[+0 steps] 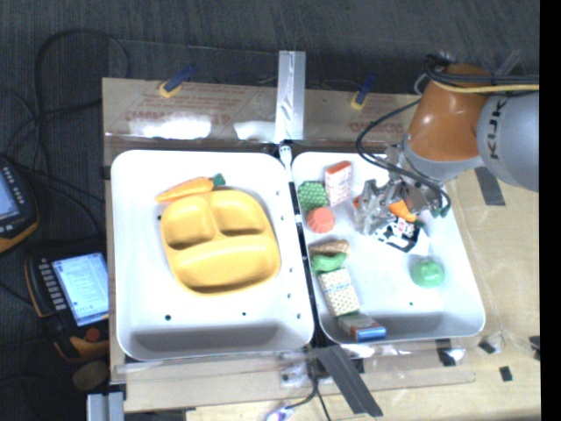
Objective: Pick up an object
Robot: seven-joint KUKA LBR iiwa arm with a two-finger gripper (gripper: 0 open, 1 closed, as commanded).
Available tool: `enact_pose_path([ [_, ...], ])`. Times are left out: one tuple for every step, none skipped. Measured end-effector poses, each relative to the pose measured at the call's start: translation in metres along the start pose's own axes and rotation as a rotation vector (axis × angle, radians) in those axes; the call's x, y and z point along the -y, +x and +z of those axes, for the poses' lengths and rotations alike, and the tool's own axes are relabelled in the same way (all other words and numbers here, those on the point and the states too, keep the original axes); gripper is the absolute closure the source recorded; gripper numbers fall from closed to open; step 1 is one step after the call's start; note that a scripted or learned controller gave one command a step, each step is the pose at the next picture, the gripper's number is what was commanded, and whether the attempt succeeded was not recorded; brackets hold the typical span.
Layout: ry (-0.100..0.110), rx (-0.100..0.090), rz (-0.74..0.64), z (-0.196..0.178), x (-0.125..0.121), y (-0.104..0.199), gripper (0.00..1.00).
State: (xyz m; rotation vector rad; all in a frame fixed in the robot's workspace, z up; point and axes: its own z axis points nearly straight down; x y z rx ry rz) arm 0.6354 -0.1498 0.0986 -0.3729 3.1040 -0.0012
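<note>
The gripper [379, 210] is hanging over the right bin [456, 314], directly above a black-and-white object [401, 232] with an orange piece [401, 207] beside it; you cannot tell how it is set. That object is probably light and thin, so you are likely best taking it across its narrow edges. Outward, a green ball [428, 273] is sitting nearby and a small carton [338, 182] is standing upright. In the left bin [131, 323], a yellow tray [219, 239] is lying beside a toy carrot [186, 188].

You see a grey arm [517, 139] with black "KU" lettering, a glossy orange band [447, 121] above its wrist, black cables looping around it, and a metallic hand [379, 209], seemingly bare steel.
</note>
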Motion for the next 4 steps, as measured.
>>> enact_pose_path([
  [0.000,-0.012,0.361,-0.109,0.008,-0.022,1.00],
  [0.006,-0.015,0.880,-0.162,-0.008,0.016,1.00],
  [0.007,-0.015,1.072,-0.156,-0.058,-0.029,1.00],
  [0.009,-0.018,1.147,-0.082,-0.122,-0.037,1.00],
])
